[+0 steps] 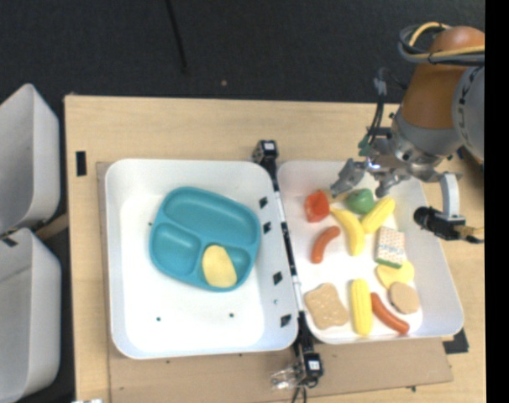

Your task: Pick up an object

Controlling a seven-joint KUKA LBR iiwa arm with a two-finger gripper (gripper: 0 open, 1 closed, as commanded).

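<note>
The green toy vegetable (360,200) sits at the right bin's (439,296) far end, too rounded to show a long axis, its top hidden by the hand (368,177). The hand's fingers spread open just above it, gripping nothing. A yellow banana (349,229) lies alongside, pointing lengthwise down the bin.

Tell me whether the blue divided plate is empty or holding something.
Holding something: a yellow oval piece lies in one compartment of the blue divided plastic plate.

Plate (179,225) in left bin (128,309); toy food (359,263) in right bin (439,296), hand (368,175) above.
</note>
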